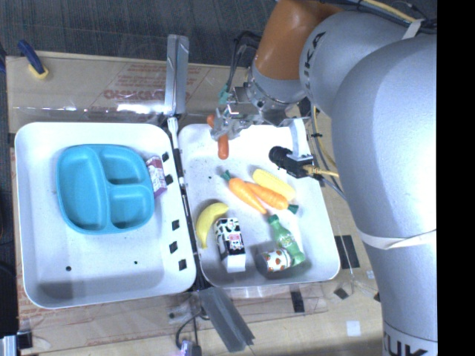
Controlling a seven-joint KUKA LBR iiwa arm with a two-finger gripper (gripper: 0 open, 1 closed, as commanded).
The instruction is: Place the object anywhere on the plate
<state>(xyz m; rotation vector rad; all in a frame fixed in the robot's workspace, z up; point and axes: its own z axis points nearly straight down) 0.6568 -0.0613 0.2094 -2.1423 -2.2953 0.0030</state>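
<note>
So, the task is barely under way as we read it. The blue plate (74,199) sits in the left bin (44,273), and its compartments show bare blue, with nothing on it yet. A small purple packet (156,176) lies just beside the plate's right rim, touching or nearly so, but it is not on the plate.

The tool (221,130) is over the back left corner of the right bin (252,150), on the far side of the divider from the plate. Right under its tip is a small orange piece (223,150), and we take this as the object being gone for. It is too small and too crowded by the tool to say whether it is pinched or just lying on the bin floor, so we cannot tell if the tool is clenched or released.

Other items in the right bin are all clear of the tool: two carrots (251,193), a yellow corn-like piece (273,185) touching them, a banana (208,222), a cow-print carton (231,243), a green bottle (286,239), and a round can (273,261).

Our judgement is that at best the pick is in hand, unconfirmed. Left to do: secure the grasp, lift, carry across the divider to the left bin, and set the piece down on the plate. Main risk is that the small piece slips or never gets gripped.
</note>
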